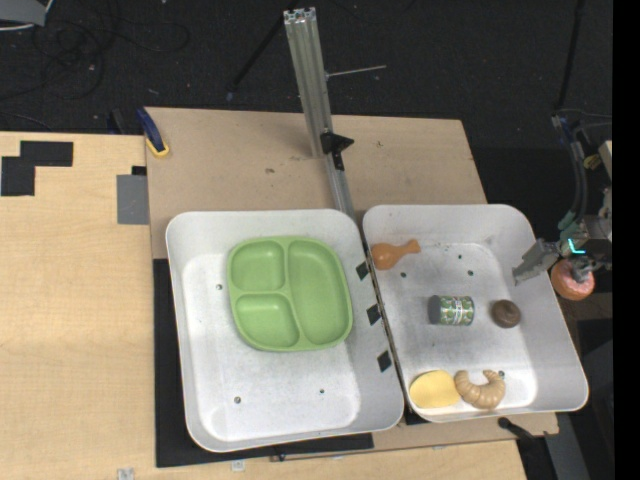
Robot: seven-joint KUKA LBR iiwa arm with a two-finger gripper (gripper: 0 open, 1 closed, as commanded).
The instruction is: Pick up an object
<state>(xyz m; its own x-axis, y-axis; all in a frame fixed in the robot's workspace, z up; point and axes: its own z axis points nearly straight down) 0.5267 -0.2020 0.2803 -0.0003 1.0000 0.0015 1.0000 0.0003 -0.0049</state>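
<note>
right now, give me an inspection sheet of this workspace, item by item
surface: wooden bench bearing two shallow white bins side by side, left bin and right bin.
job's things: in the right bin, an orange pear-shaped toy, a green can on its side, a brown round piece, a yellow piece and a tan curled toy beside it.
clutter: green divided plate in the left bin.
grippers: gripper at the right bin's right rim, an orange-pink object at it; grip unclear.
cables: dark cables on the floor behind.
surroundings: metal post; pale board at left.
</note>
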